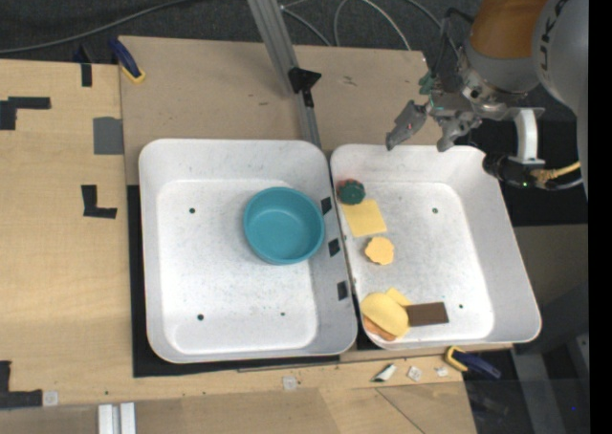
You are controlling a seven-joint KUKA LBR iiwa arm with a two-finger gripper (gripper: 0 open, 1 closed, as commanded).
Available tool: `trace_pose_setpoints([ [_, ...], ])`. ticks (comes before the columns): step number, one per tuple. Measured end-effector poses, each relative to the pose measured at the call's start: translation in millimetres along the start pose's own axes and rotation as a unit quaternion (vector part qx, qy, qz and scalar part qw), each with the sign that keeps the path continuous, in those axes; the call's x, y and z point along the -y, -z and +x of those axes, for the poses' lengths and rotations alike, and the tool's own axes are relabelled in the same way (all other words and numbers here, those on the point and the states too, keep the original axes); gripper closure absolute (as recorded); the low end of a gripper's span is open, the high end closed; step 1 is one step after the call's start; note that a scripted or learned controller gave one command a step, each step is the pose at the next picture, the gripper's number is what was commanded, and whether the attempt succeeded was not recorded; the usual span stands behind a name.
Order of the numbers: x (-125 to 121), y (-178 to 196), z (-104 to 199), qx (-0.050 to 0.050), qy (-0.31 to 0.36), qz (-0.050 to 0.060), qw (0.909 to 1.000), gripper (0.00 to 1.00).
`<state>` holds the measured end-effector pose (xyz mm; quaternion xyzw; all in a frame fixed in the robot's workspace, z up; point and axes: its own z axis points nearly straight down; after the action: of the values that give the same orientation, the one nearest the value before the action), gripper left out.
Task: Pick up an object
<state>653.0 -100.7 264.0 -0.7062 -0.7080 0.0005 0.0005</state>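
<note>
While a round, smooth teal bowl (282,224) sits in the speckled left bin (172,241), the gripper (421,133) hangs empty, fingers spread.

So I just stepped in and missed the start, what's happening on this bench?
A robot arm reaches in from the right, its open gripper above the far edge of the right bin, holding nothing. That bin holds a yellow square piece, a small round yellow piece, a teal knob and a brown block. A teal bowl sits in the left bin.
</note>
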Motion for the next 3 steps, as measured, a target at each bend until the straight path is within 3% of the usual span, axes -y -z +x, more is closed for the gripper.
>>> trace_pose_setpoints([
  [1,0,0,0,0.0,0.0,0.0,1.0,0.0],
  [3,7,-104,9,0.0,0.0,0.003,1.0,0.0],
])
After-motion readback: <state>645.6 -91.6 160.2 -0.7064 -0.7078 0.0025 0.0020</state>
